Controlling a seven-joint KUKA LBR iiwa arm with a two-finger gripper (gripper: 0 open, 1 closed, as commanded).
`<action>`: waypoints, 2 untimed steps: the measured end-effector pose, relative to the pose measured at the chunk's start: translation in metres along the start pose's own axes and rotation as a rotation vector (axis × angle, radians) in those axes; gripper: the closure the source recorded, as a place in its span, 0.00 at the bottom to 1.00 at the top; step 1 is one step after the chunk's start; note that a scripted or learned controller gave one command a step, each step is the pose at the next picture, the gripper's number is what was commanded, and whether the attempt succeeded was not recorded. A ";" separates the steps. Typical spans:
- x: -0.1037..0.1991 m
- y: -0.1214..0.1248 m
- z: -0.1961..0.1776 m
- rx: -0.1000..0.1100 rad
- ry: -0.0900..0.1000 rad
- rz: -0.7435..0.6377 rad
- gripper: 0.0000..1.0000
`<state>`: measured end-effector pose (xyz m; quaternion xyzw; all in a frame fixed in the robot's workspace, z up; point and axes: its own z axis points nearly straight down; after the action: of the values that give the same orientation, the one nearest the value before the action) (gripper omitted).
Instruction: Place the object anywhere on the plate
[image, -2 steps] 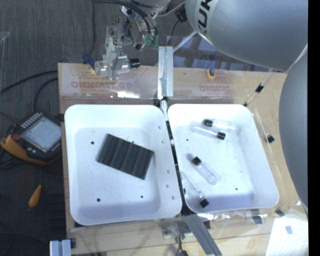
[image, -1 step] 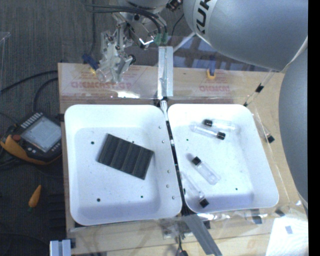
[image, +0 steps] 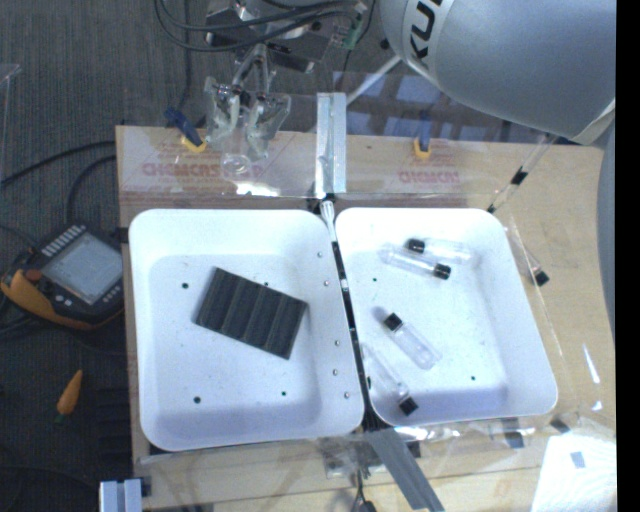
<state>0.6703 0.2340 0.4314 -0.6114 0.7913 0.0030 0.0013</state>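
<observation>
Lying tilted in the left bin (image: 150, 400) is a dark plate (image: 250, 312). Four vials (image: 410, 338) scatter the right bin (image: 520, 380). At eleven o'clock hangs the hand (image: 245, 120); its grip I cannot tell.

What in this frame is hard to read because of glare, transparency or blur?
Camera view: the clear vials in the right bin nearly vanish against the white, only their black caps reading well; the arm at top right is close and soft; the gripper blends into cables; the dark ridged plate in the left bin is crisp.
</observation>
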 end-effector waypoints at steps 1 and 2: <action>0.028 0.068 0.138 -0.003 0.002 -0.047 1.00; 0.028 0.011 0.183 -0.003 0.003 -0.412 1.00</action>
<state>0.6526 0.2113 0.2486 -0.7604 0.6494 0.0031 -0.0002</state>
